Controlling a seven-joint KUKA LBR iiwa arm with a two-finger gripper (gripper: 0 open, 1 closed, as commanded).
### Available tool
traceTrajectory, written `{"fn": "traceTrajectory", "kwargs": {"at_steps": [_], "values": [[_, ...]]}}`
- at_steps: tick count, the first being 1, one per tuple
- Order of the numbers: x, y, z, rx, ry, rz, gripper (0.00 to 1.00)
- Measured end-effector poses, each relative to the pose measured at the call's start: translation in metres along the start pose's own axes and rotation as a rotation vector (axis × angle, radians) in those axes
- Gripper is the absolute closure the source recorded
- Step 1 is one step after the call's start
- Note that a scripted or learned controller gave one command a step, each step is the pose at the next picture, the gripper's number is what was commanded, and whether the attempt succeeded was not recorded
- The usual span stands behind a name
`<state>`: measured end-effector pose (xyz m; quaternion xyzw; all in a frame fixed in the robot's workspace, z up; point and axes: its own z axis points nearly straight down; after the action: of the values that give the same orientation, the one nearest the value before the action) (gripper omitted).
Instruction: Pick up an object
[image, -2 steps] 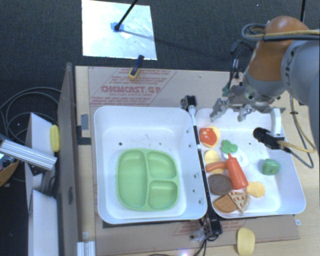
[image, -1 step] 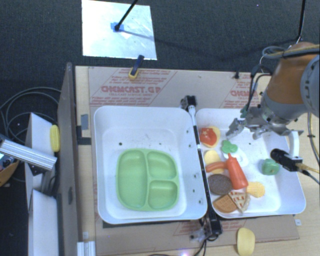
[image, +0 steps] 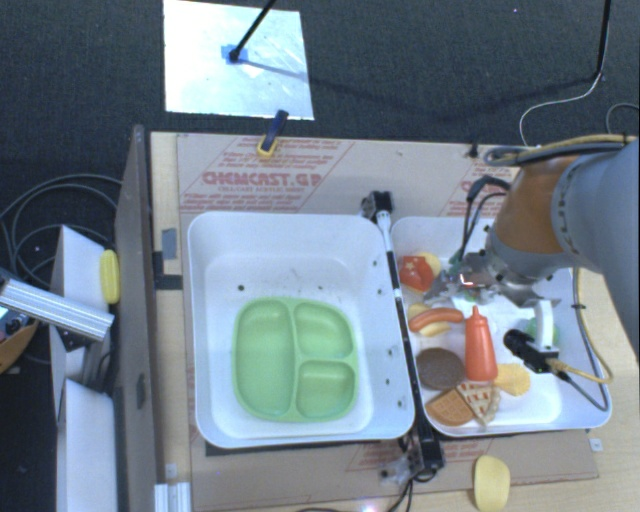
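Pincer (image: 452, 287) low over hot dog (image: 435, 319), right bin (image: 575, 415); grip state unclear.

Two white bins sit side by side on the desk (image: 300, 170). The left bin (image: 215, 245) holds a green divided tray (image: 296, 358). The right bin (image: 575, 405) holds toy food: a tomato (image: 416, 271), a hot dog (image: 435, 319), an upright ketchup bottle (image: 479, 345), a brown patty (image: 438, 368), a waffle (image: 466, 404) and a yellow chip (image: 514, 379). The arm (image: 560, 205) reaches in from the right, its gripper (image: 462, 285) low in the right bin between the tomato and the hot dog. A yellow piece (image: 490, 481) lies on the desk in front of the right bin.
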<state>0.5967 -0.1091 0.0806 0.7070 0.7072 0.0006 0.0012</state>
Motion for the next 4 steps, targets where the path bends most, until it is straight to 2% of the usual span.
{"fn": "traceTrajectory", "kwargs": {"at_steps": [1,2,3,4], "values": [[-0.004,-0.056,-0.006,-0.004,-0.001,0.001,0.0],[-0.013,0.027,-0.005,-0.007,-0.002,-0.006,0.0],[-0.057,0.059,-0.005,-0.003,-0.001,-0.002,0.0],[-0.056,0.059,-0.016,-0.005,-0.002,-0.005,1.0]]}}
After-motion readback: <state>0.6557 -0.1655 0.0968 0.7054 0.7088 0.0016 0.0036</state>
